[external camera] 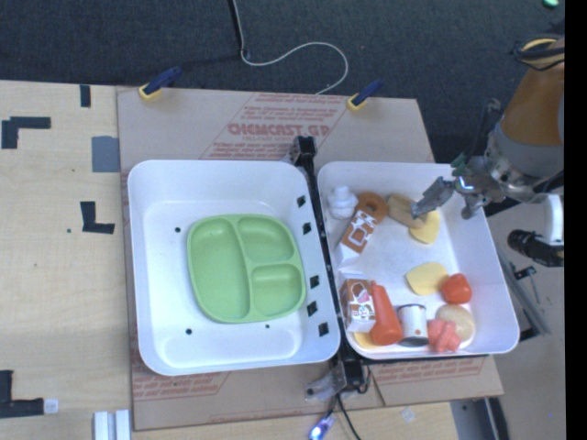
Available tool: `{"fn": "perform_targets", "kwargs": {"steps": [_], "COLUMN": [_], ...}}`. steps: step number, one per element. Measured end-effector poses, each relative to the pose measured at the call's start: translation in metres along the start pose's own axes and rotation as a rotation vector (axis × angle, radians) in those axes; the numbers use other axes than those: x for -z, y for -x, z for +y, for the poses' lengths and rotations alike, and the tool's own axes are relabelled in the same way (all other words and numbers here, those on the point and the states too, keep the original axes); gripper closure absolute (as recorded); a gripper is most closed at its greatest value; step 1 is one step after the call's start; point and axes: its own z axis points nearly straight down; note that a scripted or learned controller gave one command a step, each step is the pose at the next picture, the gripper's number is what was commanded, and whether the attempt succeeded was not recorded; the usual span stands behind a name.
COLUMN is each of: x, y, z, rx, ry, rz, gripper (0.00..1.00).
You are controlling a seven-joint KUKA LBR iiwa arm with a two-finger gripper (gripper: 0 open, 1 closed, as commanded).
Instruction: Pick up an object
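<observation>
Several toys (404, 324) crowd the right bin's (491, 273) corner, overlapping, hard to distinguish.

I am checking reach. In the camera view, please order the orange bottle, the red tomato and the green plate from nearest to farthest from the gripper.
From the gripper:
1. Orange bottle, right bin, far left part.
2. Red tomato, right bin, near right part.
3. Green plate, left bin.

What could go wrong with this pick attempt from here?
The gripper hangs over the right bin's upper edge, beside a yellow piece and a tan piece that touch: it may nudge both and lift neither. Lower down, the red tomato and neighbours are crowded, so a grab there could catch two.
</observation>
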Motion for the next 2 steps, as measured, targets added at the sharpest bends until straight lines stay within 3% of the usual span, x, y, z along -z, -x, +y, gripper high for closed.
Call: {"fn": "perform_targets", "kwargs": {"steps": [1, 2], "x": [0.013, -0.001], "y": [-0.076, -0.174], "z": [-0.026, -0.084], "rx": [0.006, 0.009], "ry": [0.000, -0.006], "rz": [0.003, 0.004], "gripper": [0.00, 0.00]}}
